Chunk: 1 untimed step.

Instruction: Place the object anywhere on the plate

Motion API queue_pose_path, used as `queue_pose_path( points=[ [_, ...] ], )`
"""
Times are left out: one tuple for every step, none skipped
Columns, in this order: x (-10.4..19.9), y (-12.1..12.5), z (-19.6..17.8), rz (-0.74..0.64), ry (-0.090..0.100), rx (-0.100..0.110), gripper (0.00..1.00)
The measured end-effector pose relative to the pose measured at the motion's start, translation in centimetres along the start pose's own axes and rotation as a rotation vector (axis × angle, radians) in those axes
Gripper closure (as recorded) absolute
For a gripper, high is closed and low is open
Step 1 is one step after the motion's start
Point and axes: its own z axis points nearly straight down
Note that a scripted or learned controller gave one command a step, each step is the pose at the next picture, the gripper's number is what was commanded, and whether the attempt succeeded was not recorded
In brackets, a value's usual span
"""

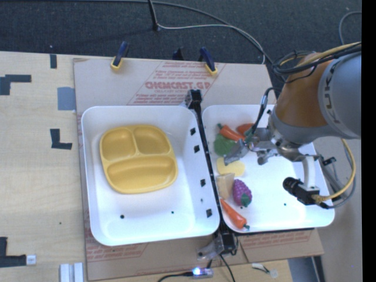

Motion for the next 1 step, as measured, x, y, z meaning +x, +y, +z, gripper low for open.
queue_pose_path(
  points=[
    [1.81, 3.87, -3.10, 0.004, -0.002, 0.002, 0.00]
  ],
)
